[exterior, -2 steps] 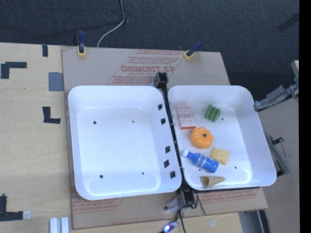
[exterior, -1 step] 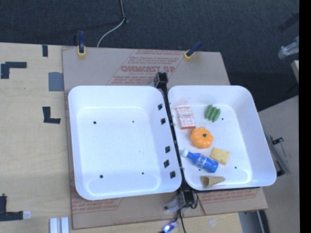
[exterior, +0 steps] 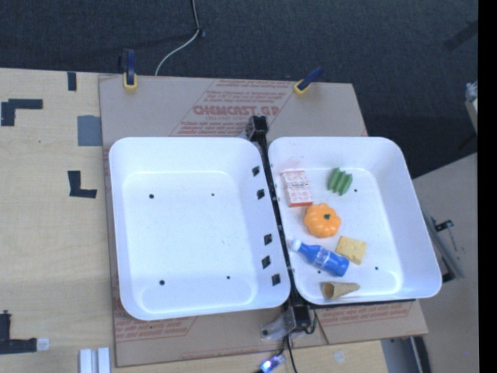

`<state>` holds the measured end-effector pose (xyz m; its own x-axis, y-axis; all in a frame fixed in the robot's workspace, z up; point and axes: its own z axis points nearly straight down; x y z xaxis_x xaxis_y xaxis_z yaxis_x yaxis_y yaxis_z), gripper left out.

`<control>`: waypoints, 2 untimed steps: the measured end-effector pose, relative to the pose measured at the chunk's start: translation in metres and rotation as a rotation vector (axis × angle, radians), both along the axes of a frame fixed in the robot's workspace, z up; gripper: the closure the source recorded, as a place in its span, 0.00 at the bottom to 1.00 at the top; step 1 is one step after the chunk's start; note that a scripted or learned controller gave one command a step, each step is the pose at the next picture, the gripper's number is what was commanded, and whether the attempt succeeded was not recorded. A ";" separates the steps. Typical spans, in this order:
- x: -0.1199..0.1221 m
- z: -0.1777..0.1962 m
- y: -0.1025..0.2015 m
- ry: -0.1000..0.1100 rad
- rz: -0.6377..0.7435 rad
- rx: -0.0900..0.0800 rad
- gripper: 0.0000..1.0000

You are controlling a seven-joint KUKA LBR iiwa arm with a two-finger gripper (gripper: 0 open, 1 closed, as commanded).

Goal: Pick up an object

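Lying in right bin [exterior: 388, 162]: pumpkin [exterior: 322, 221], blue bottle [exterior: 321, 258].

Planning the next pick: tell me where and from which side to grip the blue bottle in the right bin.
Grip the blue bottle across its wide body, coming straight down from above. It lies flat and slanted, white cap toward the divider, so close the gripper across its narrow width. The cheese wedge sits near its base; the pumpkin lies just beyond.

We see two bins side by side; the right bin [exterior: 388, 162] holds a carton [exterior: 296, 187], pumpkin [exterior: 322, 221] and bottle [exterior: 321, 258].
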<state>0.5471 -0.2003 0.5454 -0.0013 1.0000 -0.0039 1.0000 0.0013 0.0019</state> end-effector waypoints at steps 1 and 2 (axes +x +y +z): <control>0.045 -0.012 0.097 0.003 0.010 0.006 1.00; 0.027 -0.011 0.170 0.003 0.007 0.005 1.00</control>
